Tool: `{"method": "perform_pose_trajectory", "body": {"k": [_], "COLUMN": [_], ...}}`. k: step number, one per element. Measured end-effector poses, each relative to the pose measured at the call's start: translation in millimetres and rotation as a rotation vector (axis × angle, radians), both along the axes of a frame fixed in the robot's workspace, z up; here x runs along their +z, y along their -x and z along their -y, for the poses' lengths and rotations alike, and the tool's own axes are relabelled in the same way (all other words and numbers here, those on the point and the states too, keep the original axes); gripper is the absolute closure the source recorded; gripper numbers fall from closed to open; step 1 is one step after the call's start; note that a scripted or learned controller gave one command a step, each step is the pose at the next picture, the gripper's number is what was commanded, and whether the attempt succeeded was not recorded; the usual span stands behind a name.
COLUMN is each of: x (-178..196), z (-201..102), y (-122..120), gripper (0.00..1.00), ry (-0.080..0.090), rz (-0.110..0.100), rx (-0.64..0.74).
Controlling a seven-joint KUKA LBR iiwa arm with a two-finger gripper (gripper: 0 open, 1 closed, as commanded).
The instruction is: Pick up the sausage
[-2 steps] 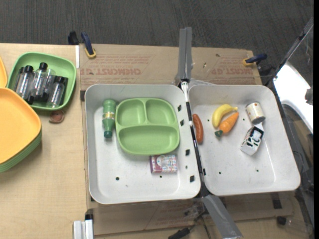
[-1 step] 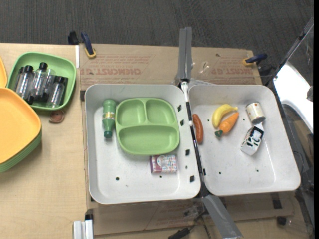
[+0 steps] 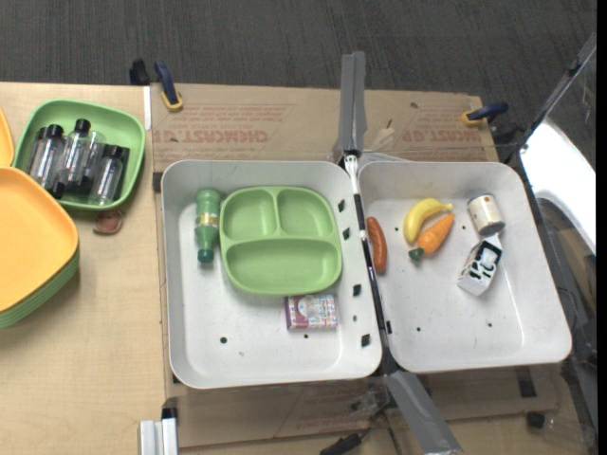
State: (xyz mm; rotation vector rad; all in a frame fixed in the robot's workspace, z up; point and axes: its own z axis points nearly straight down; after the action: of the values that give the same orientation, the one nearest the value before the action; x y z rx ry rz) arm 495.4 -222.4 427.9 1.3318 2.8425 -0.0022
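The sausage [image 3: 377, 244] lay in the right bin [image 3: 493, 349], tight against its left wall near the seam between the two bins, a little above the frame's middle height. Its long axis ran nearly top to bottom in the frame, the upper end tipped slightly left. It was a smooth, reddish-brown, round-ended cylinder.

To its right in the same bin, well apart from it, a curved yellow banana [image 3: 424, 216] touched an orange carrot [image 3: 434, 236] with a green tip pointing lower left. Farther right sat a small tan and white can [image 3: 485, 213] on its side, and below it a white carton with black markings [image 3: 479, 268], tilted.

The left bin [image 3: 190, 339] held a green three-compartment plate [image 3: 281, 240] of matte plastic, a green bottle [image 3: 207, 224] lying just beside its left edge, long axis vertical in the frame, and a small pinkish printed box [image 3: 312, 312] just below the plate.

At the upper left of the frame, a green square tray [image 3: 128, 131] carried several clear bottles with black caps [image 3: 78, 162]. Stacked orange plates [image 3: 33, 245] sat at the left edge.

The arm's tool was outside what could be seen, so whether it was released or clenched could not be told.
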Motion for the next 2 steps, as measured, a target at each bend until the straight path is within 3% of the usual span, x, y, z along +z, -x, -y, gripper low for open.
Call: {"method": "perform_pose_trajectory", "body": {"k": [1,2], "x": [13.3,13.5], "z": [-0.1,0.0], "y": [16.3,9.0], "gripper": [1.00,1.00], "ry": [0.000,0.000], "rz": [0.000,0.000], "rx": [-0.434,-0.057]}}
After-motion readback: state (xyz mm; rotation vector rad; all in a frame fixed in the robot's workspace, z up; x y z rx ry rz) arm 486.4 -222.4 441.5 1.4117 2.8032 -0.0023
